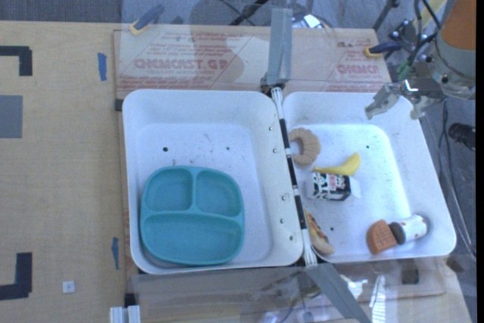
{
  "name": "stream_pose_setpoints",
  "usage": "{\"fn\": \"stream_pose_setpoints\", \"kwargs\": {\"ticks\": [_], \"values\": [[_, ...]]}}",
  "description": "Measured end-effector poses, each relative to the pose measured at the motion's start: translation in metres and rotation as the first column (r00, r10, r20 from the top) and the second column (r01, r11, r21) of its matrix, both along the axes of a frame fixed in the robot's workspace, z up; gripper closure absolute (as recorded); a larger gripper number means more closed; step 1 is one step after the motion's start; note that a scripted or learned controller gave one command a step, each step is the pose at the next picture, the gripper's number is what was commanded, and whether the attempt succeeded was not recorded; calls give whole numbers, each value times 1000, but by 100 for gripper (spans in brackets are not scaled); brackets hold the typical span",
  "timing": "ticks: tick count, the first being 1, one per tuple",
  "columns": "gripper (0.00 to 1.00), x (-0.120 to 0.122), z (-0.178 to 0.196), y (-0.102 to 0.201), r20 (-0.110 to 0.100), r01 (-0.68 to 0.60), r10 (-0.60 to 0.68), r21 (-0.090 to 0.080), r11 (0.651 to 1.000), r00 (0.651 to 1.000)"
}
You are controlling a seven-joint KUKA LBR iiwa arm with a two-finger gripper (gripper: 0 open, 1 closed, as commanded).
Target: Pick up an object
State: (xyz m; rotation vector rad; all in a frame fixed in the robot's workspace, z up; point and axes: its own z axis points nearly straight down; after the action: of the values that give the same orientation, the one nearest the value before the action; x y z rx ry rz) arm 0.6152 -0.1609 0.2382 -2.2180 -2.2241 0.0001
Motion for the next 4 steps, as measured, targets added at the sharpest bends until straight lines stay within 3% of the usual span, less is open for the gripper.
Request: {"fn": "stream_pose_setpoints", "kwargs": {"ticks": [1,2,3,4], "values": [[0,-57,-116,57,1,-6,6,0,1000,1000],[0,0,-152,43,3,-113,113,-1,994,994],[0,-68,-151,42,4,-135,135,0,991,991],[100,-66,-140,41,11,-131,131,-3,991,991]]}}
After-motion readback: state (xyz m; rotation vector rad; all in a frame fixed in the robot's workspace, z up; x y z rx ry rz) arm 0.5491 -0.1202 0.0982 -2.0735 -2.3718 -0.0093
